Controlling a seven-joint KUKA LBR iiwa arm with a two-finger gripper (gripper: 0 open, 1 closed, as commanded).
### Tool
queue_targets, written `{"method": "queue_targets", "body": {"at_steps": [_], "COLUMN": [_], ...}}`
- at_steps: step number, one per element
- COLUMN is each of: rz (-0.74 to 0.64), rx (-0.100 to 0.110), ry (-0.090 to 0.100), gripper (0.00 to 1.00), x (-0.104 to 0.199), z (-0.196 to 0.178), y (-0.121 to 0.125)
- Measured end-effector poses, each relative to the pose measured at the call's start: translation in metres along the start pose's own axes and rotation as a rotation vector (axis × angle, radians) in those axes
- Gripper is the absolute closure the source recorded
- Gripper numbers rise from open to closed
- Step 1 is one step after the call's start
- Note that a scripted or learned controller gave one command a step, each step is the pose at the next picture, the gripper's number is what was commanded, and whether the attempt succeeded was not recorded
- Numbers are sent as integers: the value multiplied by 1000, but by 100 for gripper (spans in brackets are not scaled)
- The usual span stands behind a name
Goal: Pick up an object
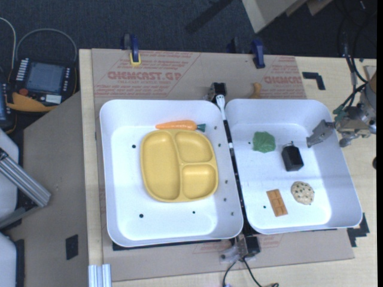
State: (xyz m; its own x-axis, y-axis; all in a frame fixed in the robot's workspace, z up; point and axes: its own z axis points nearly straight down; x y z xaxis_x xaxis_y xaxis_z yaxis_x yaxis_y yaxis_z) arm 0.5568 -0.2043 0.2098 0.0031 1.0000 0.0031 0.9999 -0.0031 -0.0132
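In the camera view, the arm is seen reaching in from the right edge, with the pincer [328,134] brought low over the right rim of the right bin [335,187]; a grey finger [319,134] is seen pointing left and slightly down toward the bin's floor, but whether the pincer is open or closed cannot be told, and nothing is seen gripped by it. Four small things are laid on the right bin's floor, apart from one another. A green lump [263,142] is placed near the upper left; a black block [292,158] is set just right of it and nearest the pincer, its long axis running roughly up and down the view with a slight tilt. A round cookie [303,192] is placed lower down, and an orange cracker [276,202] is laid to its left, its long axis running nearly top to bottom. In the left bin [116,178], a yellow divided plate [179,165] is set in the middle, and a carrot [177,125] is laid just above it, its long axis running left to right with the green end pointing right. Both bins are borne on the surface [96,82].
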Motion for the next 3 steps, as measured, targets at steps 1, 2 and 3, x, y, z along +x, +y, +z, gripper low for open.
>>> {"method": "queue_targets", "body": {"at_steps": [1,2,3], "rz": [-4,-3,-3], "rx": [-13,-8,-16], "ry": [-3,-1,4], "gripper": [0,0,0], "x": [1,0,-7], "z": [-7,56,109], "y": [3,5,5]}}
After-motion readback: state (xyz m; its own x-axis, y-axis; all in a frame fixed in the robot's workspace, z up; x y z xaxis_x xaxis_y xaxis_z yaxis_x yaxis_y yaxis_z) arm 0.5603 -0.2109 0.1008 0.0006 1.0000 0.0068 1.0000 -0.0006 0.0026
